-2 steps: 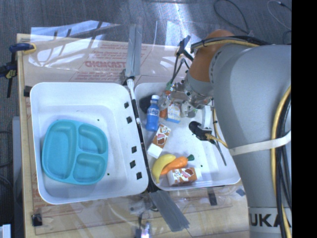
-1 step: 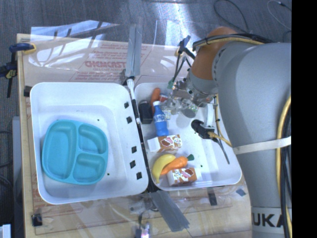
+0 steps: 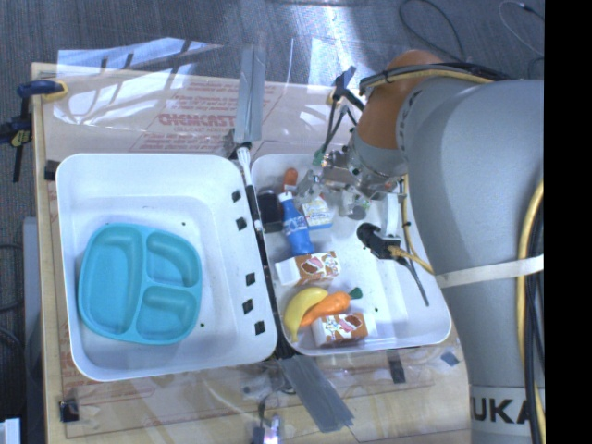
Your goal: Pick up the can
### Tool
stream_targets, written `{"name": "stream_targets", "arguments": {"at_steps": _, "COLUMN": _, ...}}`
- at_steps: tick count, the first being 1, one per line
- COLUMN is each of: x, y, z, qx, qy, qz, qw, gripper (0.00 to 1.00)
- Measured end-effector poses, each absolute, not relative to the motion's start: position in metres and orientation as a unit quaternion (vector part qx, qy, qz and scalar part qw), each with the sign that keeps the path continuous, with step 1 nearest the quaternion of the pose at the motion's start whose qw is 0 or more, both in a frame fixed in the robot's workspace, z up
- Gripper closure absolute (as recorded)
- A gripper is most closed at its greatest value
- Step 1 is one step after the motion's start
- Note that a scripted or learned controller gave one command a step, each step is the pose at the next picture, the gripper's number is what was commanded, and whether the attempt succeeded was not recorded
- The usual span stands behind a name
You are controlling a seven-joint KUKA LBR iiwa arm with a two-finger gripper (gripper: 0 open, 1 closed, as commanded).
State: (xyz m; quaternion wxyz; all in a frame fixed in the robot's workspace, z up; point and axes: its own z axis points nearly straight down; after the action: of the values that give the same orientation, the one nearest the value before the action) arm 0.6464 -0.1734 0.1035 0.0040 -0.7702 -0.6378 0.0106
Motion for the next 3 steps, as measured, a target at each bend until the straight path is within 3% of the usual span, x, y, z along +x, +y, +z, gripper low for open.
{"name": "stream_targets", "arguments": {"at_steps": 1, "x": 0.658, "y": -0.123, "z": 0.1, "qx": -0.699, "qy": -0.715, "qz": 0.0022, "qw": -0.01, "gripper": 0.0}}
{"name": "stream_targets", "arguments": {"at_steps": 2, "x": 0.625, "y": -0.072, "z": 0.193, "qx": -0.598, "qy": -0.801, "qz": 0.0002, "qw": 0.0, "gripper": 0.0}}
{"name": "stream_targets", "arguments": {"at_steps": 3, "x": 0.625, "y": -0.072, "z": 0.192, "qx": -0.599, "qy": -0.801, "qz": 0.0004, "qw": 0.0, "gripper": 0.0}}
